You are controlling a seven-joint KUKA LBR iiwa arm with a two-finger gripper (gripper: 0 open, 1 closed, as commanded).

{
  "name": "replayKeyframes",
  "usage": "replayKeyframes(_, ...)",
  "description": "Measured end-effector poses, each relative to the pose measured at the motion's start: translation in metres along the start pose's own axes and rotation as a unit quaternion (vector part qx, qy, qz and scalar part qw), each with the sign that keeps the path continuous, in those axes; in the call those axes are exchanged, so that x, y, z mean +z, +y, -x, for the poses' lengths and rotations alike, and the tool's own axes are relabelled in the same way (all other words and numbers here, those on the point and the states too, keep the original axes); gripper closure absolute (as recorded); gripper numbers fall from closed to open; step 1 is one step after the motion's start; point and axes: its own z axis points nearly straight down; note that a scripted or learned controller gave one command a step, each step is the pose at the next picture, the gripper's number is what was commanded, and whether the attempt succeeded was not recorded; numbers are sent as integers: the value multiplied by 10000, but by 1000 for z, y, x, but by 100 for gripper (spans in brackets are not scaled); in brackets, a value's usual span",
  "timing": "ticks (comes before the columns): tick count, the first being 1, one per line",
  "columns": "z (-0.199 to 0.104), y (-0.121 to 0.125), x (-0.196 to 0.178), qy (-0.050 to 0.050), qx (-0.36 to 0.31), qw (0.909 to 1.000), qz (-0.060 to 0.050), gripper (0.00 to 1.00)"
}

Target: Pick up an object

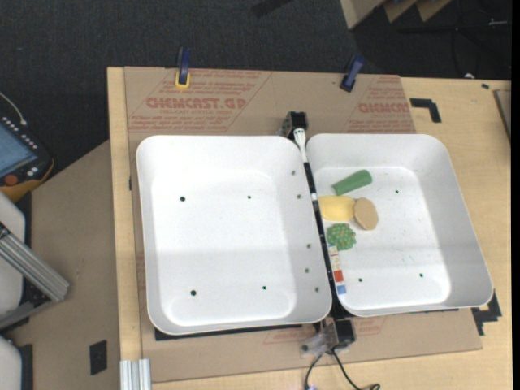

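Observation:
Several small objects lie in the right bin (431, 218), close to its left wall. A green oblong piece (351, 182) lies tilted at the top of the group. Below it a yellow block (335, 209) touches a tan round piece (366, 214). A green knobbly ball (341, 236) rests just under the yellow block. A small red, white and blue item (338, 275) lies against the bin's left wall lower down.
The left bin (219, 226) shows bare white floor with small dark holes. Both bins sit on a cardboard sheet (244, 100) held by blue clamps (184, 67) at the back. A black clip (295, 123) sits where the bins meet.

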Motion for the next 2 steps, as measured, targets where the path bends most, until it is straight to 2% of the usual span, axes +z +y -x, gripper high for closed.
replayKeyframes(1,-14,4,-114,11,-35,10000,-9,0)
replayKeyframes(2,-13,4,-117,20,-27,10000,-59,100)
